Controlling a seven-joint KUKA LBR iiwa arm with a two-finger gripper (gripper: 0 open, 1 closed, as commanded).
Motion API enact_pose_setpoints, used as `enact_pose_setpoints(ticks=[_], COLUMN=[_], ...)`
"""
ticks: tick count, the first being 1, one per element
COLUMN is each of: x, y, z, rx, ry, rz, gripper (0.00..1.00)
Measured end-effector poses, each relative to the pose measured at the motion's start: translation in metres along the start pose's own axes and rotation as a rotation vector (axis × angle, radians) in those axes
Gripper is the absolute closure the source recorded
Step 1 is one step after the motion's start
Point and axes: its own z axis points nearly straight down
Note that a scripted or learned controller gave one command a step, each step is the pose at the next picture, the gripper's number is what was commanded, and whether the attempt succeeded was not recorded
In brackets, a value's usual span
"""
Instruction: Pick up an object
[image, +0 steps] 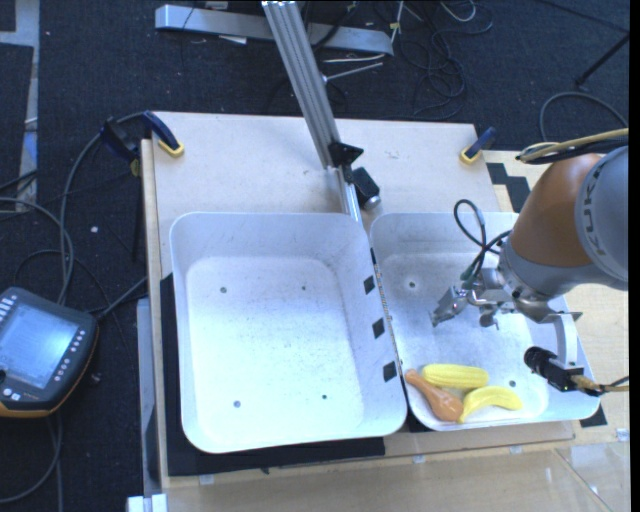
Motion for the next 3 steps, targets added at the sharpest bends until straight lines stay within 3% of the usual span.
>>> enact_pose_setpoints(ticks=[1, 2, 3], x=[0.000, 0.000, 0.000], y=[0.000, 0.000, 0.001], z=[0.020, 0.009, -0.033], rx=[-0.003, -0.004, -0.007], ry=[-0.001, -0.001, -0.001], rz=[-0.001, 0.000, -0.001], gripper=[0.00, 1.00, 1.00])
